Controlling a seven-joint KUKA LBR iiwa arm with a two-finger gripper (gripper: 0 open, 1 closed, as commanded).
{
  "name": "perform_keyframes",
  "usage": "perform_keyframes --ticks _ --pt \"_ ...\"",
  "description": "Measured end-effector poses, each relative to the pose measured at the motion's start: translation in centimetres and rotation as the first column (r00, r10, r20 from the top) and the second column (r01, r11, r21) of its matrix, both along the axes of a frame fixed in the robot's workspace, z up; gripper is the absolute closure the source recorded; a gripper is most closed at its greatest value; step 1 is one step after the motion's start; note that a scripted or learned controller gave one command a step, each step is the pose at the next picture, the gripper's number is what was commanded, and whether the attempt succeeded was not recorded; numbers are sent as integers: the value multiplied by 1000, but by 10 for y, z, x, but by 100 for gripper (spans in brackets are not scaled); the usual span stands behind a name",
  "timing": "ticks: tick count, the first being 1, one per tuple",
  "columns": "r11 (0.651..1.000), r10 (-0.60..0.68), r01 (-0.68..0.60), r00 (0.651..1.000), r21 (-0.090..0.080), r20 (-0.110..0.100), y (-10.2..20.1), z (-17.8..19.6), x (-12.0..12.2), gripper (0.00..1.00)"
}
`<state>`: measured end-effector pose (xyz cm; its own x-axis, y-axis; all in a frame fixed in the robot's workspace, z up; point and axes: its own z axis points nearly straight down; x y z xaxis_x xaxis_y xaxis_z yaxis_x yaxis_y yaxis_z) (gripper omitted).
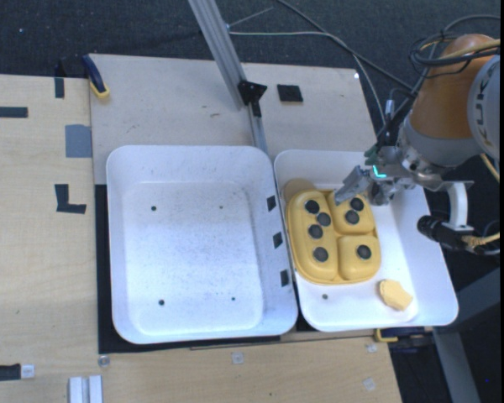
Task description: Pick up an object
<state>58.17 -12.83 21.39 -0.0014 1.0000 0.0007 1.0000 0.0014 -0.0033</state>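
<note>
Right now my claw (361,193) hangs over the far side of the right bin (428,296), just above the big yellow toy with black dots (332,233). I cannot tell how wide it is. A small yellow lump (395,295) lies near the bin's front corner.

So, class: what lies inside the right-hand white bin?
A large yellow block with dark round spots and a small yellow piece. The gripper covers the block's far corner.

A yellow moulded block (332,238) with dark studs lies flat; a small yellow lump (395,295) sits near, at its four o'clock.
</note>
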Motion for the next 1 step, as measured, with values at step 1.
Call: perform_keyframes --ticks 1 --pt "1000 0 0 1000 0 2 0 1 0 0"
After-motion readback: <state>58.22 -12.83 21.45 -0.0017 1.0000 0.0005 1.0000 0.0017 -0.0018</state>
